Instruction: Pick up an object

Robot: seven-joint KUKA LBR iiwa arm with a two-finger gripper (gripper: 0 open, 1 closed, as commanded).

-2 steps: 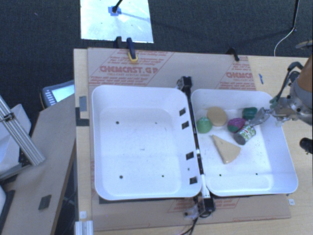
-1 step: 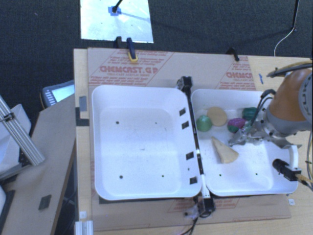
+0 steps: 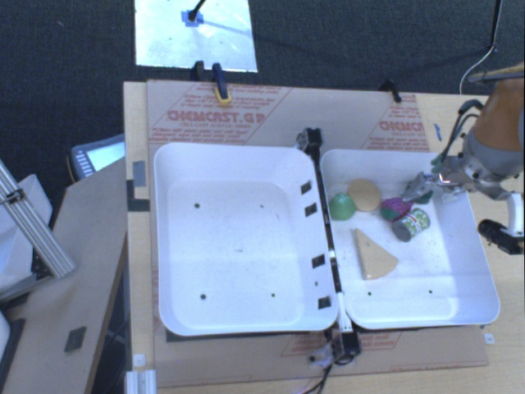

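In the right bin lie a green ball, a round tan piece, a purple object, a small grey can with a green label and a tan wedge. My gripper reaches in from the right over the bin's far right part. Its tip sits just above and right of the purple object, close to the can. Nothing is seen lifted off the bin floor.
The left bin sits beside the right one, joined along a black-clipped divider. Both rest on a cardboard sheet. A shiny metal plate lies beyond the bench.
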